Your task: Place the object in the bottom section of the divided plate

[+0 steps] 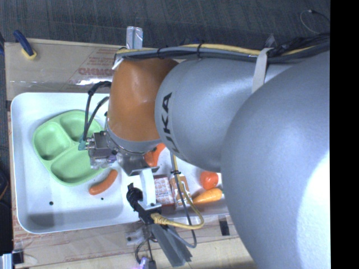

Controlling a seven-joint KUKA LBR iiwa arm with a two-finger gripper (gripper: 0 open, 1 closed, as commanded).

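A green divided plate [54,139] lies in the left white bin [33,212], its bottom section [70,166] bare. An orange sausage-shaped object [104,182] rests on the bin floor just off the plate's lower right rim. My gripper [99,150] hangs over the plate's right edge, above that object and the bottom section, under the orange wrist band [132,102]. The arm's body hides the gripper's lower end.
The big grey arm [241,133] covers most of the right bin. Below it show an orange round piece [208,179], an orange carrot-like piece [206,195], a brown packet [162,190] and another orange bit [152,157]. Cables [168,223] dangle near the front edge.
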